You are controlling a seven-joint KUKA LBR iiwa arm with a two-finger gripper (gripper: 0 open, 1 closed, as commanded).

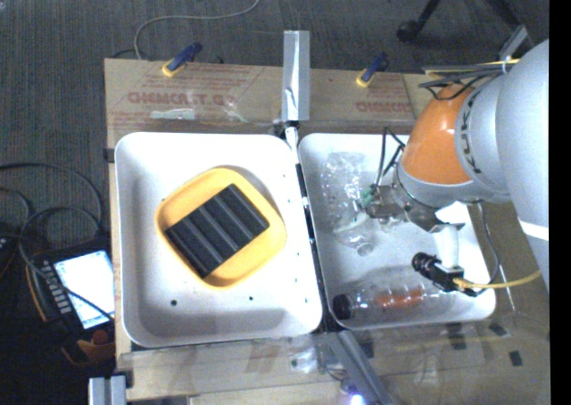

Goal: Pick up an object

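Note:
In the right bin [318,243] a crumpled clear plastic piece [343,189] lies at the upper left, and a clear plastic bottle with a dark cap [393,299] lies along the front wall. My gripper [382,206] reaches down into this bin just right of the crumpled plastic, under the orange wrist band [437,149]. Its fingers are hidden by the wrist. In the left bin [134,243] sits a yellow holder with a black ribbed insert [220,225].
A metal divider post [294,73] stands between the bins at the back. Two blue-and-yellow clamps [181,59] hold the cardboard-covered bench. A black cable plug [428,266] hangs from the arm over the right bin. A tablet lies on the floor at the left.

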